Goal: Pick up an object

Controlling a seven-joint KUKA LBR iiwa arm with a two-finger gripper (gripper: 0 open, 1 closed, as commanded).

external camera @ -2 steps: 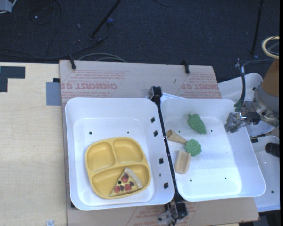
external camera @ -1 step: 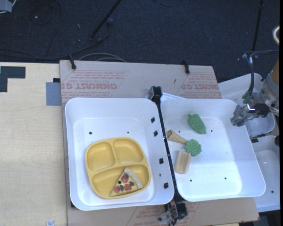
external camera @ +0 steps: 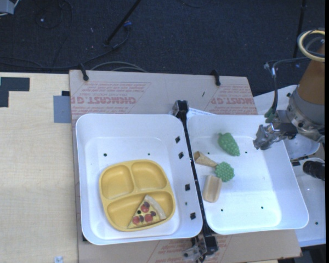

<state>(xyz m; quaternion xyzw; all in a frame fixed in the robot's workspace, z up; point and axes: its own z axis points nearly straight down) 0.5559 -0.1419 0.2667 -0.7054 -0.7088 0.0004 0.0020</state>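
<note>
The grey two-finger gripper [external camera: 261, 139] hangs over the right-hand shallow white bin [external camera: 285, 212], close to its rim at about two o'clock. Whether it is released or clenched cannot be told from this slant; nothing shows between its tips, and it touches none of the objects.

The nearest thing is a bumpy green grape-bunch toy [external camera: 228, 143], lying at about nine o'clock from the gripper and clearly apart from it. Toward seven o'clock sits a small green broccoli-like piece [external camera: 225, 171], touching a tan wedge [external camera: 204, 159] on its ten o'clock side, with a tan rounded bread-like piece [external camera: 211, 188] just below it. These three crowd near the central divider [external camera: 188, 163].

The lower right half of this bin's floor is bare white.

The left-hand white bin [external camera: 90, 147] holds a yellow compartment tray [external camera: 136, 193], with a toy pizza slice [external camera: 147, 211] in its bottom compartment.
</note>
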